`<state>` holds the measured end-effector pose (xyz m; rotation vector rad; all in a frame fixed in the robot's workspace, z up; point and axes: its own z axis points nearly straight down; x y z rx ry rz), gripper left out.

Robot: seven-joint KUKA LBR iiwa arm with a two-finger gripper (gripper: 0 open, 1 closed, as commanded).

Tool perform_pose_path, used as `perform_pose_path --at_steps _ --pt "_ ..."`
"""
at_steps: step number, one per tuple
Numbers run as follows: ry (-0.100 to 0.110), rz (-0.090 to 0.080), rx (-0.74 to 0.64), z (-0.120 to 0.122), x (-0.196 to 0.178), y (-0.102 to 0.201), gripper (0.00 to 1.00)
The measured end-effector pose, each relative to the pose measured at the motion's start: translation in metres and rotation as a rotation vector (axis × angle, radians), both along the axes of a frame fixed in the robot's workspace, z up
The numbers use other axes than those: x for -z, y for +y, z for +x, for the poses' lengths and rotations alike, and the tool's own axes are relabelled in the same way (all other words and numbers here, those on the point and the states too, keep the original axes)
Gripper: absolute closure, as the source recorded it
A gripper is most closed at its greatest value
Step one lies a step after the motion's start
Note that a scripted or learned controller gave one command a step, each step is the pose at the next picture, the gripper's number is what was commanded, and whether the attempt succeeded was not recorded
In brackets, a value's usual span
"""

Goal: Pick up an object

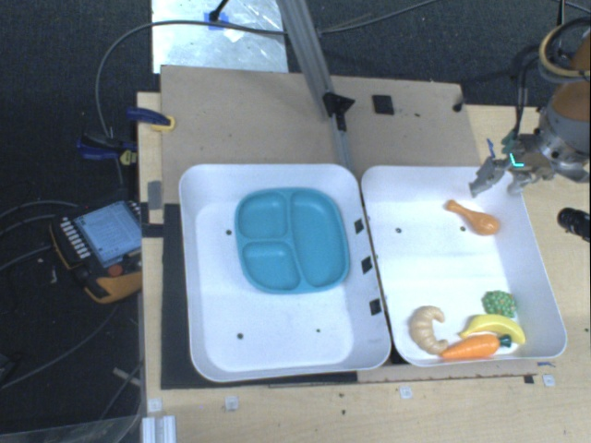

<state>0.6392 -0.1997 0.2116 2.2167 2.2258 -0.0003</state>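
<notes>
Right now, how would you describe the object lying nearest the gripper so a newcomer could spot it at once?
Look at the right bin, the one without the blue divided plate. Near its far right corner, just below the gripper, lies an orange-tan drumstick. It sits alone, apart from the croissant, carrot, banana and broccoli clustered at the near edge.

A blue divided plate (293, 240) lies in the left bin (208, 340).
</notes>
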Motion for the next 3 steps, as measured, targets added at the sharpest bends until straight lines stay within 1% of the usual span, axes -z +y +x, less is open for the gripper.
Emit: perform_pose_path --at_steps 1,2,3 --pt "-0.002 -0.001 -0.001 0.001 -0.001 0.0 0.0" --pt "0.002 0.0 0.001 0.002 0.061 0.0 0.0" --pt "0.002 0.0 0.003 -0.003 0.121 -0.006 0.0"
